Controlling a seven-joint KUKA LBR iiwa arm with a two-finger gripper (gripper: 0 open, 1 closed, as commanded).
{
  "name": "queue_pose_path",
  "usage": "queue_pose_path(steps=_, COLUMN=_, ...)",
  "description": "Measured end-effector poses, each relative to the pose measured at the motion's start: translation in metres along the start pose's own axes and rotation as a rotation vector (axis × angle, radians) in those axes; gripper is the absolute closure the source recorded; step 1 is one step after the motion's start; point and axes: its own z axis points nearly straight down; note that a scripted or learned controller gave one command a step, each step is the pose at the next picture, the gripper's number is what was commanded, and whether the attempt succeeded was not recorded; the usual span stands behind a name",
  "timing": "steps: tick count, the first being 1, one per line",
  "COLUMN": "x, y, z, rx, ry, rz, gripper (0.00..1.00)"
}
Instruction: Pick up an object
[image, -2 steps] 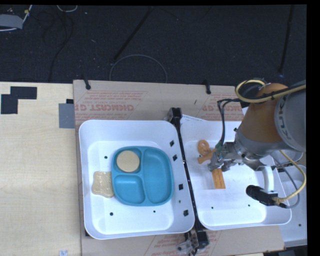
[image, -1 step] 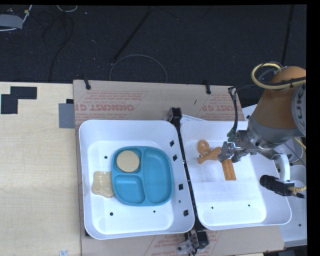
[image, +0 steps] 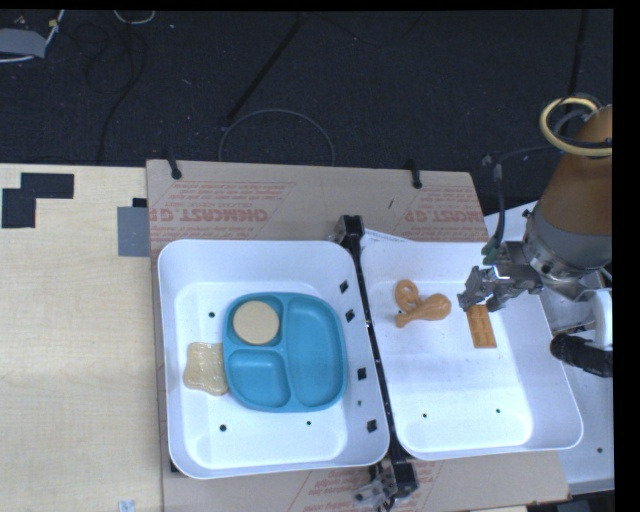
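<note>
1. The cardboard sheet (image: 300, 205) sits under everything at the centre of the frame, and there's printing on it. It's red and reads upside down from here. I make out something like "CHEMCAST" along the top edge, though the letters are too small for me to swear to it. The same red print pokes out at the bottom edge.

2. The left bin (image: 190, 265) fills the lower middle of the frame and looks like the drop-off side.

3. The right bin (image: 510, 420) butts against it along a black clamp strip. This is the side being worked, since the loose pieces lie in its upper half, within the arm's easy reach.

4. The arm (image: 580, 190) comes in from the upper right, orange band showing.

5. A blue divided tray (image: 300, 355) lies in the left bin with a round tan biscuit-like disc (image: 255, 322) in its upper-left compartment. It sits neatly, as if on purpose.

6. A pale yellowish piece (image: 205, 368) lies just left of the tray, touching its edge.

7. The gripper (image: 483, 293) hangs at the right bin's upper right. From this angle I cannot tell how far apart the fingers are, and nothing is plainly caught in them.

8. The orange block (image: 482, 326) is the likely target, just below the gripper and lying flat.

9. A tan twisted toy (image: 420, 305) sits near it, to the left, apart from the block.
</note>
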Motion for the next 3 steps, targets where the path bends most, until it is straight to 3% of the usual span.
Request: queue_pose_path(steps=3, x=0.163, y=0.039, z=0.027, rx=0.005, ry=0.002, rz=-0.006, gripper=1.0)
